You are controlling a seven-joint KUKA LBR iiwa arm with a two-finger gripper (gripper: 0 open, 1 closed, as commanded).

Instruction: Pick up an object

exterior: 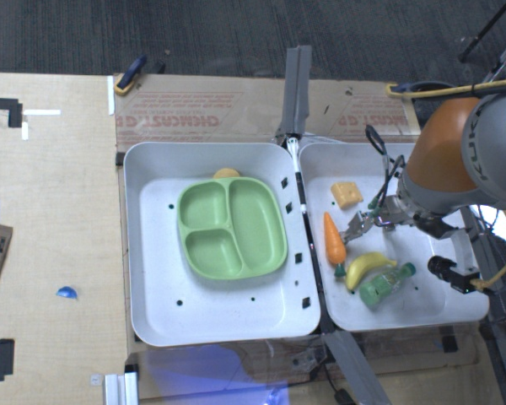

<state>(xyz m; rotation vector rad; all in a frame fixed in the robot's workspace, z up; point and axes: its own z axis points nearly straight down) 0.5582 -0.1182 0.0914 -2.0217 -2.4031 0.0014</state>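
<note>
In the right bin (422,306) lie an orange carrot (333,238), a yellow banana (364,267), a green bottle (381,284) and a pale yellow block (347,194). My gripper (354,228) hangs low over this bin, just right of the carrot and above the banana. It is open, its fingers point left toward the carrot, and nothing sits between them. The grey arm with its orange band (443,150) reaches in from the right.
The left bin (152,302) holds a green divided plate (233,226), and a small yellow object (226,174) peeks out behind it. A metal divider (297,99) runs between the bins. Cables and a black fitting (451,274) lie at the right bin's right side.
</note>
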